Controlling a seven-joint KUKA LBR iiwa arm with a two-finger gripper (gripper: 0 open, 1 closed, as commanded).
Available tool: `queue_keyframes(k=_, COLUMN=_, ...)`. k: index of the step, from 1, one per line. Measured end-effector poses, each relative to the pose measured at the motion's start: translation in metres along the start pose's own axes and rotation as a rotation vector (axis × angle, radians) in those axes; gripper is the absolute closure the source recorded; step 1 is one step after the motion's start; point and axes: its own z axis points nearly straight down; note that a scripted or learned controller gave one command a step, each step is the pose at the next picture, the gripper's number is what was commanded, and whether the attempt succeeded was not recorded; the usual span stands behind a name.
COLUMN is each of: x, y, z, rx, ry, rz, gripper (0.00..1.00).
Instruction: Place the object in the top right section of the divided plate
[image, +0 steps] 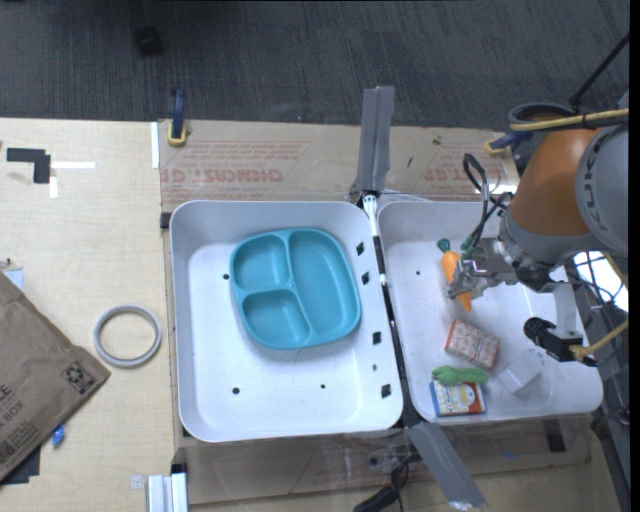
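A teal divided plate (295, 288) lies in the left white bin (200, 400), with one long section on its right and two smaller ones on its left. My gripper (464, 283) hangs low over the upper left part of the right bin (420, 330). It is right against a small orange carrot-like toy (450, 264) with a green tip. The gripper's body hides part of the toy, and I cannot make out whether the toy is held.
Lower in the right bin lie a small red-and-white packet (471, 343), a green item (459, 375), a small carton (458, 398) and a clear plastic cup (520, 378). A tape roll (127, 334) and a brown cardboard box (35, 385) sit on the bench at left.
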Motion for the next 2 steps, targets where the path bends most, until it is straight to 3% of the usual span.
queue_keyframes(k=1, x=0.091, y=-0.021, z=-0.066, rx=-0.001, ry=-0.002, rz=0.252, gripper=1.0)
queue_keyframes(k=2, x=0.096, y=-0.095, z=-0.065, rx=0.001, ry=-0.001, rz=0.085, gripper=1.0)
